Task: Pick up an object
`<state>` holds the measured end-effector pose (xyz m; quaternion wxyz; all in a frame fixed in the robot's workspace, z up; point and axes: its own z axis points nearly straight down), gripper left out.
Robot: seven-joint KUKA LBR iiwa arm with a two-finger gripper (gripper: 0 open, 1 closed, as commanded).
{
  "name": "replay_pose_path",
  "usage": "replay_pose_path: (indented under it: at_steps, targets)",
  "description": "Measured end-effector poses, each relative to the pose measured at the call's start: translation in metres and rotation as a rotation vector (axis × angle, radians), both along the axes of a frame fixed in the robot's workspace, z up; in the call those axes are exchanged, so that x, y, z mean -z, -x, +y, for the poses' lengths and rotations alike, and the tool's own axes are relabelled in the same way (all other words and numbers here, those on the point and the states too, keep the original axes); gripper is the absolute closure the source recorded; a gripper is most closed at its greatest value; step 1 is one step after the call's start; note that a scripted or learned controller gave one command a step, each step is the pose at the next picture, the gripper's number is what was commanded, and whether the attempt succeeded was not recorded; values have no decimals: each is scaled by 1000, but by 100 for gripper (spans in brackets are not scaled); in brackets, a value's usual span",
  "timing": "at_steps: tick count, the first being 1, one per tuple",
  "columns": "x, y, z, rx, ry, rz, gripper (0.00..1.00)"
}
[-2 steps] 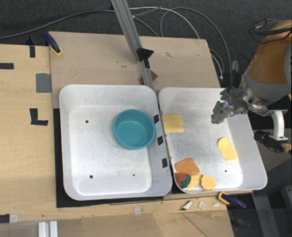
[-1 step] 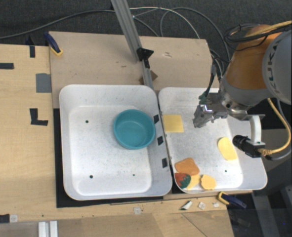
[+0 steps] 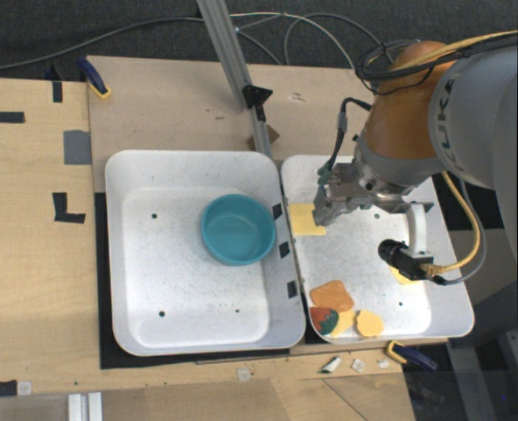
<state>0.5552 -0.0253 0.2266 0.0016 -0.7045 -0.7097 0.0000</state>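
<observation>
Teal bowl [image 3: 237, 228] sits upright in the left bin [image 3: 118, 235], a bit toward 3 o'clock from the bin's middle, nothing else with it.

Next over, a flat yellow block [image 3: 304, 222] lies at the 9 o'clock edge of the right bin [image 3: 364, 270], close against the wall by the divider. My gripper [image 3: 327, 207] is low, just at the block's 2 o'clock and overlapping its corner from this angle. I cannot tell how wide it stands, or whether it touches the block; my own wrist hides that. Nothing visibly held.

At the right bin's 6 to 7 o'clock is an orange piece [image 3: 333, 295], with a small green-and-red piece [image 3: 326, 320] touching it below and a round yellow piece [image 3: 369, 324] just beside that, at its 3 o'clock.

Target looks like the yellow block, my guess from how close I am. To do it well:
- Centre over the block, shifting toward 8 o'clock.
- Line the grip along the wall rather than across it, since there's little room on the 9 o'clock side.
- Go down flat and close gently; the block looks thin and could slide or tip against the wall.
- Lift straight up.
</observation>
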Motion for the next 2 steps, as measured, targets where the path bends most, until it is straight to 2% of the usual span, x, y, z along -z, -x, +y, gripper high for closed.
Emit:
replay_pose_path:
  at_steps: [2]
  targets:
    - [16, 20, 109, -1, 1, 1, 100]
